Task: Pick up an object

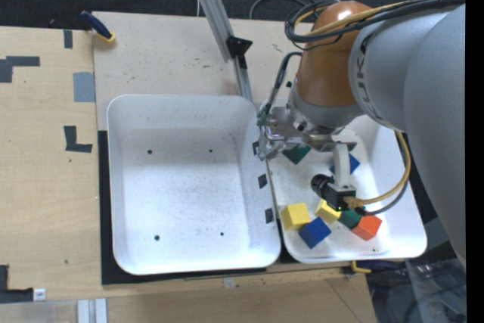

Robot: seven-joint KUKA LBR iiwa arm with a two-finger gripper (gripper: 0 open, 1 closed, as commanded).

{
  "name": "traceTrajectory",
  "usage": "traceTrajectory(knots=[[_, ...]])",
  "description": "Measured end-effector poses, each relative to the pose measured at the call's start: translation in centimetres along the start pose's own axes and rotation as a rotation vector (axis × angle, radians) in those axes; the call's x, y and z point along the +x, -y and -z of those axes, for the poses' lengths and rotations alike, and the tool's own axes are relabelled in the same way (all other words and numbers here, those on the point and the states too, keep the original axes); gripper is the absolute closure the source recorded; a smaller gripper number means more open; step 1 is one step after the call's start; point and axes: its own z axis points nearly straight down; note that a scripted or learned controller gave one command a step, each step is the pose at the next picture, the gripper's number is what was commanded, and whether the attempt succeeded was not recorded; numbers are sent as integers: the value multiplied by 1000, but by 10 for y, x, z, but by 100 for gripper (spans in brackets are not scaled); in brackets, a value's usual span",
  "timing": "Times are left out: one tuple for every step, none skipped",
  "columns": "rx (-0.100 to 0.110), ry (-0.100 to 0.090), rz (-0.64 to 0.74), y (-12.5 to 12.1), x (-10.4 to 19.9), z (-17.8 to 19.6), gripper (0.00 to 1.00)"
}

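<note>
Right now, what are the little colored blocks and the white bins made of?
The yellow block, blue block and orange block look like soft foam or painted wood: matte, no shine, slightly rounded edges. I can't tell which. The left bin and right bin look like smooth molded plastic: rounded corners, thin curled rims, faint gloss.

The arm (408,64) covers the right bin's (401,238) 12 o'clock half and runs off at 3 o'clock; a green block (297,155) shows partly beneath the end effector (276,138).
</note>
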Motion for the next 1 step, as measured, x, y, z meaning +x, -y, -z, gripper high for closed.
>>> traceTrajectory(knots=[[0,1,0,-5,50,-8,100]])
